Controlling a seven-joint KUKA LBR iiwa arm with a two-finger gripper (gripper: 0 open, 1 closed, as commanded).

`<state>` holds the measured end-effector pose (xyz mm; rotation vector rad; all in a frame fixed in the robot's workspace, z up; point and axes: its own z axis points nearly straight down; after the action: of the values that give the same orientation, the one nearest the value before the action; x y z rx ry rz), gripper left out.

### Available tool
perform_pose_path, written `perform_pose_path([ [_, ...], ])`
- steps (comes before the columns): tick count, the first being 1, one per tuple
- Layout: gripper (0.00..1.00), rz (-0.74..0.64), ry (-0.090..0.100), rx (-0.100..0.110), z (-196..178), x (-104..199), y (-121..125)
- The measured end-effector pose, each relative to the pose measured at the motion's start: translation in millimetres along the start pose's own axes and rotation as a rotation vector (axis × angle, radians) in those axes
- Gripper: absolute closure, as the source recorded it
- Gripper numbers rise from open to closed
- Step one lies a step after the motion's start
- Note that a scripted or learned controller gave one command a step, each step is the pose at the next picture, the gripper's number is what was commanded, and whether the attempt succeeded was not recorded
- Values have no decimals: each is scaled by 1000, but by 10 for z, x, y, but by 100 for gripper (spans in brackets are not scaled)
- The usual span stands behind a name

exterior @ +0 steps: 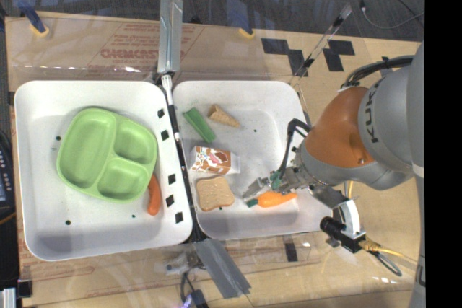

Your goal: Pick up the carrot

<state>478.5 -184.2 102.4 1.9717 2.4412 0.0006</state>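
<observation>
Carrot (276,200) lengthwise left-right, green tip left.

Carrot (276,200) beside jaws, right bin (245,94)

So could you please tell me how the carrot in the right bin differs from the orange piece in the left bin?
The carrot lies nearly level across the right bin, at the end effector; the orange piece lies nearly upright in the left bin beside the green plate. The carrot has a green end; the orange piece is darker and slimmer. Both are orange and elongated.
</observation>
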Motion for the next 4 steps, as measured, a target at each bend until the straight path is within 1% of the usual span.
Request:
perform_pose_path([
  [1,0,378,-1,0,101,-17,-15],
  [2,0,317,0,-1,94,-192,-46],
  [3,0,246,4,4,97,-154,-42],
  [4,0,201,3,3,-255,-89,-36],
])
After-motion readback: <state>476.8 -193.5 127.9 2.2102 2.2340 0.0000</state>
